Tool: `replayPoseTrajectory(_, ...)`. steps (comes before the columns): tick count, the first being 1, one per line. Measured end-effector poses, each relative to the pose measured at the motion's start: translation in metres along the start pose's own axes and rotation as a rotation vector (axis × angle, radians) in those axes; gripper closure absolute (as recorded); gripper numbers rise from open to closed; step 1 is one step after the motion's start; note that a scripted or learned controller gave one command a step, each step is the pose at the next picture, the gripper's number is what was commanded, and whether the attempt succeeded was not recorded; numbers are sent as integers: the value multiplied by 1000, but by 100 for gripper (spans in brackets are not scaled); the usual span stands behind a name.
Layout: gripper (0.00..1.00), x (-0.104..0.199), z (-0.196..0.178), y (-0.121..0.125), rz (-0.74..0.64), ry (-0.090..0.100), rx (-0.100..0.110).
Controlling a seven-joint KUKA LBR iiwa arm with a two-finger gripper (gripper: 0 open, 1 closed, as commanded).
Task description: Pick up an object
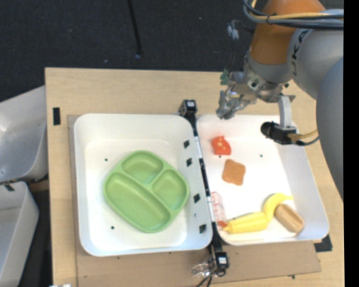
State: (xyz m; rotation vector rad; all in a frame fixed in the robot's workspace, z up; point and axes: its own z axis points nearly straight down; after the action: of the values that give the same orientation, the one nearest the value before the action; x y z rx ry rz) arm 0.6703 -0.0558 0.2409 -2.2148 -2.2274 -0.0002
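Note:
My gripper (226, 112) hangs above the far left corner of the right bin (299, 160), with nothing visible between its fingers. Below it in that bin lie a small red piece (221, 145) and a flat brown piece (233, 172). Near the bin's front edge are a yellow banana (277, 202), a tan cylinder (289, 219) and a yellow corn-like piece (246, 223). A small clear bottle with a red cap (217, 208) lies against the divider.
The left bin (87, 160) holds a green divided plate (146, 190). Black clips line the wall between the bins (197, 160). The wooden bench (107, 88) runs behind both bins.

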Motion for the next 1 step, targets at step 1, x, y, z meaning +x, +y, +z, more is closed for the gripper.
replayPoseTrajectory(1, 100, 52, 9, -16, 1, 0, 1)
